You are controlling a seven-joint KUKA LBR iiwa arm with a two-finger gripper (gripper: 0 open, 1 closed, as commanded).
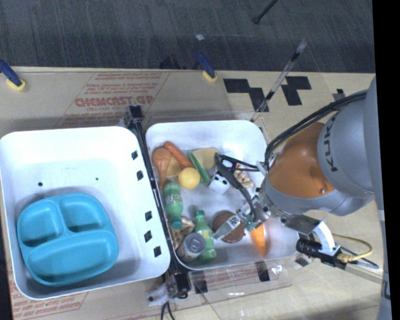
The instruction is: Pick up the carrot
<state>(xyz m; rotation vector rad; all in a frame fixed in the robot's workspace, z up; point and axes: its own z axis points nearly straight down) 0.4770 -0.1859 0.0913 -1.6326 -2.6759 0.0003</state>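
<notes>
Down at the near edge of the right bin (159, 135) the jaws (247, 217) are hanging low over the clutter, and whether they are released or clenched I cannot tell from up here. Just beside them, on the side toward the bin's near wall, sits the carrot (258, 237), a short orange piece lying on the white floor, apart from the metalwork as far as the view shows. On the jaws' other side, touching or nearly so, is a brown round thing (225, 224), and beyond it the green bottle (202, 229) lying among the pile. Farther out, a yellow ball (189, 178) and a white die (219, 183) with a long orange vegetable (174, 153) past them. Behind the jaws bulks the grey arm (352, 160) with its orange band. Well apart, across the divider, the left bin (64, 140) holds a blue tray (66, 236).
</notes>
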